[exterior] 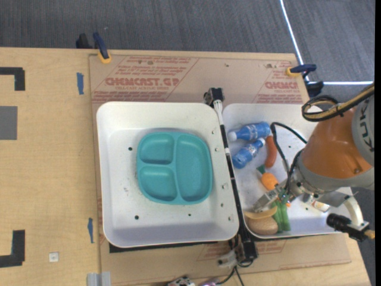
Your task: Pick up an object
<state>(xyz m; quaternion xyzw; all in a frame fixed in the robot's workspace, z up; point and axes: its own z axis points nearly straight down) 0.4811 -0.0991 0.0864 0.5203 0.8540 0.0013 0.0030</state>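
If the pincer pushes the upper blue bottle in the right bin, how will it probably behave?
The upper blue bottle lies on its side, so it would probably roll. It looks like small plastic, likely light and smooth. It lies close beside the second bottle, which it may nudge.

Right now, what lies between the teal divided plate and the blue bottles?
In the camera view, the teal divided plate and the blue bottles are separated by bare white floor of each bin and the two bins' adjoining rims.

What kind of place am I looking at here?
Probably a robotics lab test bench: a robot arm reaches into one of two white bins clamped to a board, with toy items like blue bottles and a teal divided plate.
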